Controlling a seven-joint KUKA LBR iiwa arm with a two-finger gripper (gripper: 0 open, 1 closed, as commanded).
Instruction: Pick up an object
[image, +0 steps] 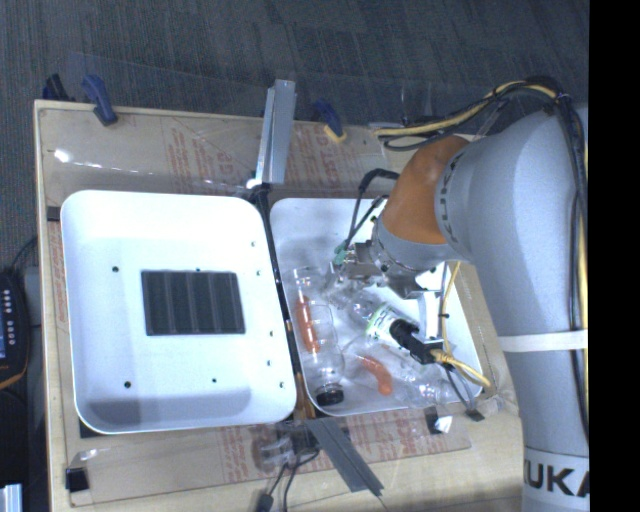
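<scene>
two shallow white bins sit side by side on the bench (150, 150). my claw (355, 265) is down in the right bin (300, 215), over its upper middle as the camera sees it. my grey wrist and its orange band cover the claw from above, so i cannot tell whether it is wide, narrow or closed on anything.

the things to pick all lie in this same bin. just below my claw and a little to the view's left, a clear tube with orange inside (308, 322) lies lengthwise, close along the wall this bin shares with its neighbour. further below the claw, near the bin's bottom edge, is a clear bottle with a black cap (328, 388). beside that bottle, almost straight below the claw, a small orange piece (375, 372) rests on the bin floor. loose clear plastic pieces (345, 300) crowd the floor right under and around the claw, and their outlines are too faint for me to name them or to say which ones touch.

well off to the view's left of my claw, the left bin (90, 230) has a dark ribbed panel (193, 302) at its middle. above the claw, a grey metal bar (275, 130) stands where the two bins meet, with a blue clamp (328, 116) near it on the bench's far edge.
</scene>
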